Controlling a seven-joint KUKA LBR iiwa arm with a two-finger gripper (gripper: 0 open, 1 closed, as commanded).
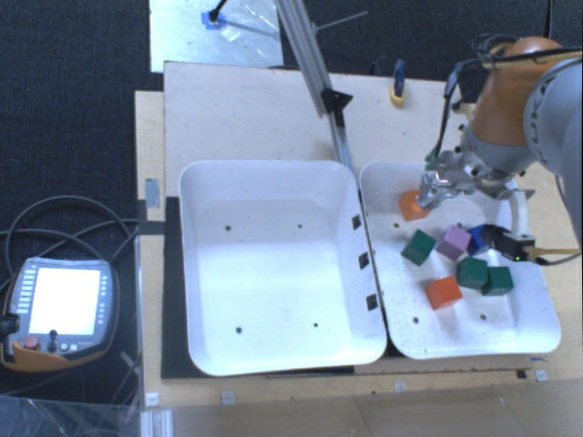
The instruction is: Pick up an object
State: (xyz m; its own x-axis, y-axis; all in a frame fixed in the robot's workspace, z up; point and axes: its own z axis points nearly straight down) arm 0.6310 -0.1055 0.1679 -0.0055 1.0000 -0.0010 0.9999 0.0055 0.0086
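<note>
My gripper [435, 186] hangs over the far left part of the right bin [474, 346], at the end of the grey arm with its orange band [510, 98]. An orange block [412, 207] lies right at the gripper's lower left, touching or nearly touching it. Further toward the front of the same bin lie a dark green block [419, 246], a purple block [454, 241], a blue block [479, 238] partly hidden by a cable fitting, two more green blocks [472, 272] [498, 281] and a second orange block [444, 292].
The left bin [273, 167] stands beside the right one, and their rims meet at the middle. A slanted metal pole [310, 53] ends just behind that joint. A teach pendant [59, 312] lies off the bench at the left.
</note>
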